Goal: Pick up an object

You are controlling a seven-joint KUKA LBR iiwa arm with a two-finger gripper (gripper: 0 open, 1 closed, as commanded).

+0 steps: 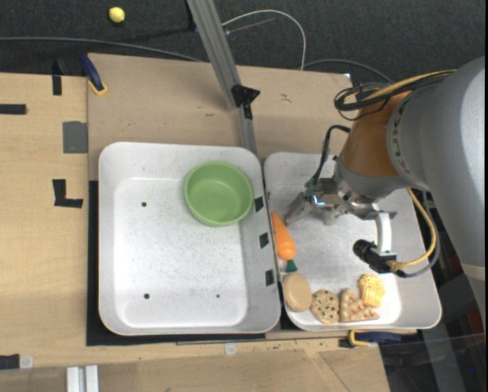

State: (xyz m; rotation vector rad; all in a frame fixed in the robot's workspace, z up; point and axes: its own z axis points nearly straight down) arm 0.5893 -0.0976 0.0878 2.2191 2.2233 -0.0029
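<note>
The arm (440, 137) runs off the right edge and hides the right bin's (297, 174) far corner

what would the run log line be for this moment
arm: over right bin | tool: above bin floor, nothing seen held | carrot: left wall | green bowl: left bin

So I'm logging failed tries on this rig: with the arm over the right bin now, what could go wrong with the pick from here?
1. The pincer sits over bare bin floor, apart from the carrot, so closing here would likely catch nothing.
2. The carrot lies against the right bin wall, which may block a finger.
3. The potato, cookie and corn crowd the front edge, so it may knock one aside.
</note>
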